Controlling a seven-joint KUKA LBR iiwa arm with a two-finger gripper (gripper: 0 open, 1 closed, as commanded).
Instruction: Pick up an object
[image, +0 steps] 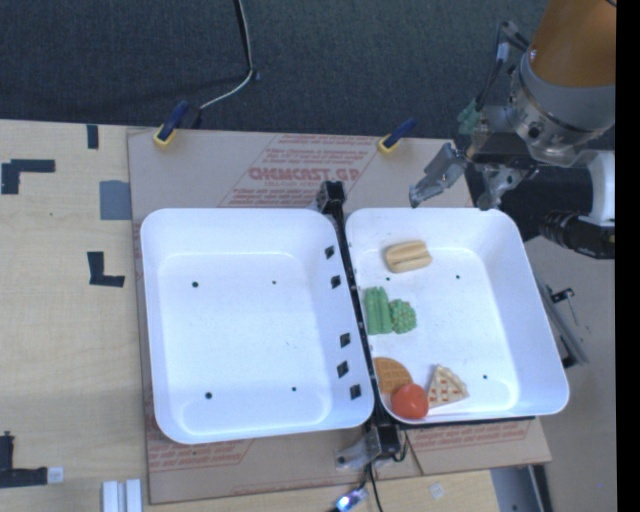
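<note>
The right bin (500, 300) holds a tan bread roll (407, 256) near its back, a green leafy vegetable piece (387, 313) by its left wall, and a round orange cookie (391, 374), a red tomato (408, 402) and a triangular waffle-like slice (447, 385) at its front. My gripper (460, 180) hangs above the back edge of the right bin, up and to the right of the bread roll. Its fingers are spread apart with nothing between them.
The left bin (240, 320) lies beside the right one, with a black clip strip (343, 300) running along the seam. Both sit on a cardboard sheet (290, 175) held by blue and yellow clamps (171, 122). A black cable (243, 60) trails at the back.
</note>
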